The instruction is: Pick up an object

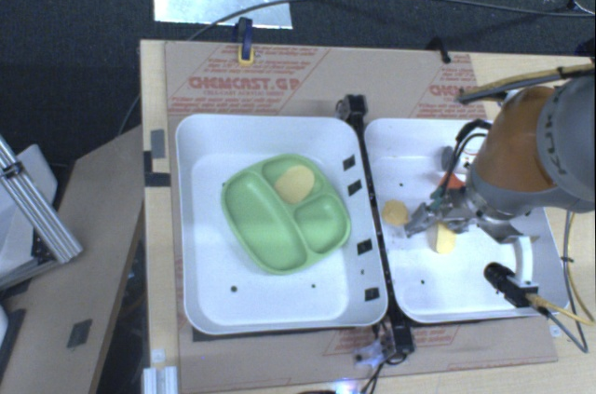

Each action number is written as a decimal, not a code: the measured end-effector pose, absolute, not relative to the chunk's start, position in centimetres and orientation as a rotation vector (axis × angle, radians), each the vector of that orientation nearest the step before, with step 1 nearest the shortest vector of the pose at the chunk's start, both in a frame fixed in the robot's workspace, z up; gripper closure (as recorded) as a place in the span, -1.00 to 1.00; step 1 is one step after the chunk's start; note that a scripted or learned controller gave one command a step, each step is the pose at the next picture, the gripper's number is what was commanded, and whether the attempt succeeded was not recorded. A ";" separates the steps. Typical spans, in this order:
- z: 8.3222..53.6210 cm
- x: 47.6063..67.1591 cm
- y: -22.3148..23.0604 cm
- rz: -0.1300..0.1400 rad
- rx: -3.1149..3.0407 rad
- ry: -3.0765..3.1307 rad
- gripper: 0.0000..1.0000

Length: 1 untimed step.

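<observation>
Gripper (pixel 421 223) low in the right bin (pixel 410 290), finger state can't be told. Yellow piece (pixel 396 213) just left of it, another yellow piece (pixel 445 240) just right. Green plate (pixel 270 234) in left bin (pixel 205 290).

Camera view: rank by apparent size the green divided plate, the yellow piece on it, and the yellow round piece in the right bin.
1. green divided plate
2. yellow piece on the plate
3. yellow round piece in the right bin

Yellow round piece (pixel 396 213) in right bin; second yellow piece (pixel 445 240) nearby, perhaps upright.
</observation>
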<state>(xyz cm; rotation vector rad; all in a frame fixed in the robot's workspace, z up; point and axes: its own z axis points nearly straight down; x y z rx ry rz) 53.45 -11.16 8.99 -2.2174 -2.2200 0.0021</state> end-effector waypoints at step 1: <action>10.5 53.7 -11.4 -0.003 -2.227 -2.225 1.00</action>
